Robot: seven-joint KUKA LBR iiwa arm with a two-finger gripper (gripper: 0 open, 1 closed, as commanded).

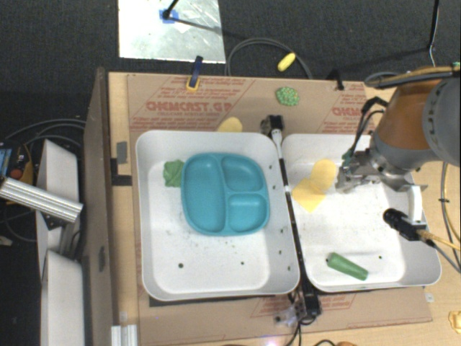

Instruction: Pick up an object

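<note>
1. The yellow object (315,186) is what the pick-up job is about. It lies in the right bin (418,265), near that bin's left wall and toward its far end. It looks like two soft yellow lumps that touch each other, one higher and one lower.
2. The arm (418,125) is the biggest thing here. It is grey with an orange band, and it comes in from the right and hangs over the far right part of the right bin.
3. The left bin (155,193) is white and shallow. It sits right beside the right bin, and their walls touch in the middle.
4. A blue tray (225,193) with three sections lies in the middle of the left bin.
5. The gripper (348,173) is at the end of the arm, just to the right of the yellow object. It is very close to the top lump. I cannot tell if it touches the lump, and nothing can be seen held by it.
6. A green tube shape (347,265) lies flat near the front of the right bin, well apart from the gripper.
7. A small green leafy piece (173,172) peeks out from the left edge of the blue tray, touching it.
</note>
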